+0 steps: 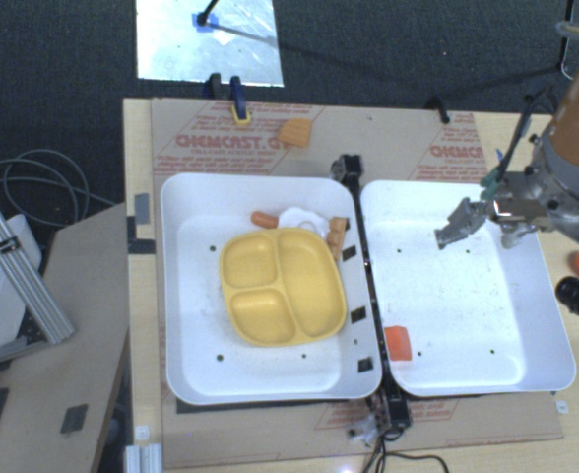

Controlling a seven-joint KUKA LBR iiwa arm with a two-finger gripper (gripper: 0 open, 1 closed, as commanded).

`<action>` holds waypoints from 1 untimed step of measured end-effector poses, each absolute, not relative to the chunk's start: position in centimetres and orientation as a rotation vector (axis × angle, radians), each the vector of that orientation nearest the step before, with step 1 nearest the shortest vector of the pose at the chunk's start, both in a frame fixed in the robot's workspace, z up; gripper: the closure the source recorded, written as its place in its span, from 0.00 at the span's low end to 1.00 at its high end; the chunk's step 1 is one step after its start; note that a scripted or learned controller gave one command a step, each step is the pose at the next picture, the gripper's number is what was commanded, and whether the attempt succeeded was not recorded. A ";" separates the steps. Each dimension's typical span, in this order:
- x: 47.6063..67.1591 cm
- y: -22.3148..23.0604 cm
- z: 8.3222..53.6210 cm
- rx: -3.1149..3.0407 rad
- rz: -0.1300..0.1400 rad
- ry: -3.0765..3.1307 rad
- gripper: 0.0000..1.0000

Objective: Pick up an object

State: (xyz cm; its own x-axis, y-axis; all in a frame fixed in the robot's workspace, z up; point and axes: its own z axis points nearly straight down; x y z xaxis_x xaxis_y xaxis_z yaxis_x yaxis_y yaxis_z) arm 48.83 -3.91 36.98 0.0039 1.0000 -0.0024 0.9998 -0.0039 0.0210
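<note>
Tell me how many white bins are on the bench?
2. The left bin holds a yellow tray and small items. The right bin sits beside it, with an orange block near its front-left corner, under the robot's hand.

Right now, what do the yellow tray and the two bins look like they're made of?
Yellow tray: probably moulded plastic, smooth with a dull sheen; its three compartments have rounded, one-piece walls. Left bin and right bin: likely thin formed plastic, white and slightly glossy, with rounded corners and rolled rims. The right bin's floor looks speckled, perhaps scuffs or dirt; I can't tell which.
</note>
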 end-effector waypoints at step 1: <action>48.7 0.9 34.0 2.213 0.004 2.228 0.00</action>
State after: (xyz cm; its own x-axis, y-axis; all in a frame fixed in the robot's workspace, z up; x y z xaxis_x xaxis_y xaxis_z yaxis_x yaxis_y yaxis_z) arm 48.73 0.89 34.03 -0.0069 1.0000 0.0008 1.0000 0.0069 0.0027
